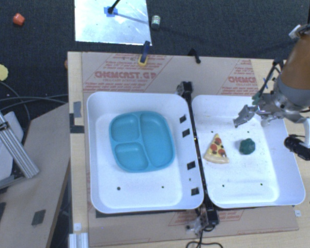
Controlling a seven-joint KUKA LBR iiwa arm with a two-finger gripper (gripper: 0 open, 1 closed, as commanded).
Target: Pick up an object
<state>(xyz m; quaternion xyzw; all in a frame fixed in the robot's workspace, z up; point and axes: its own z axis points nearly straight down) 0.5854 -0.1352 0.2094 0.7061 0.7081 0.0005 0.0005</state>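
Gripper [256,118] over view-right bin [237,185], fingers spread, nothing btwn them. Pizza slice [216,150] flat mid-bin, long axis near-to-far, tip pointing at far wall. Green lump [247,146] just beside.

Over the far right corner of the right bin [248,182], my arm [302,71] is a thick round tube. Its widest stretch wears an orange band, dull and brownish here, with a white edge on the side away from the bin. Nearer the bin the orange gives way to a pale grey wrist collar. Thin dark cables run down the side facing the bin's middle. My gripper [254,117] is bare grey metal, with two short, angular fingers [243,116] and a gap between them.
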